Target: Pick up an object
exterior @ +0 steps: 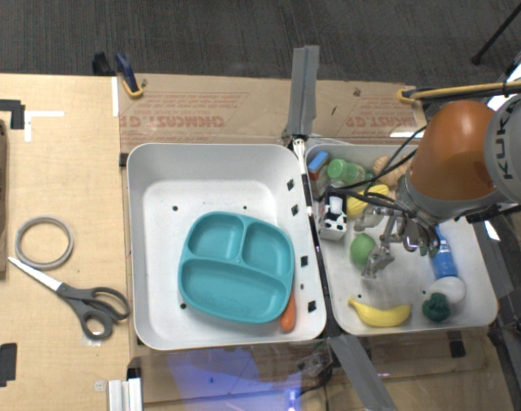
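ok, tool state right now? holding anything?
Tool: over the right bin, beside the green ball. Open or closed cannot be told, and no object is seen in its grip.

The right bin [479, 311] holds the pickable objects. A yellow banana [380, 313] lies flat near the front wall, its curve opening upward. A dark green object [435, 307] sits just beside it to the right, touching a white cap on a blue bottle [444, 264] that lies along the right side. A green ball [362, 248] rests mid-bin. A black-and-white cow figure [332, 217] stands against the left wall. Green, blue and yellow items cluster at the rear.

The left bin [158, 229] holds a teal divided plate [236, 268], lying flat, and an orange carrot [288, 317] touching its front right edge.
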Robot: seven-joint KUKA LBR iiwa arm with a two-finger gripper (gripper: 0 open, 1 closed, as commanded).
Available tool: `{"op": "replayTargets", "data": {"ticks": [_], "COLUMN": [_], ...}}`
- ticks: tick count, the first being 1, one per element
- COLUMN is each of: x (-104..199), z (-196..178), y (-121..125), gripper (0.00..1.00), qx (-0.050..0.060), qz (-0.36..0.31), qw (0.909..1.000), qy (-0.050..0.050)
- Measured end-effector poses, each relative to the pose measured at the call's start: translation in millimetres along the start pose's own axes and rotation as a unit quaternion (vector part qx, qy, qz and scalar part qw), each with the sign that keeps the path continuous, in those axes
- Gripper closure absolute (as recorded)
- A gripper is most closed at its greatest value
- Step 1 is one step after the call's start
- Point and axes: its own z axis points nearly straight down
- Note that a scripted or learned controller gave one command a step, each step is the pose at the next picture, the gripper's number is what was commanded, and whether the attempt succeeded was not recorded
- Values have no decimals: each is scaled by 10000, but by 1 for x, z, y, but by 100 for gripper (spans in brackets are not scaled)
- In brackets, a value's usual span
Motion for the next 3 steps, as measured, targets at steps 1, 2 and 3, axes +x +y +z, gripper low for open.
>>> {"op": "replayTargets", "data": {"ticks": [1,2,3], "x": [29,-5,0], "z": [0,0,0], "y": [12,17,7], "gripper": [0,0,0], "qx": [1,1,5], "qz": [490,511,431], "qw": [9988,9987,9991], "qy": [4,-5,-1]}}
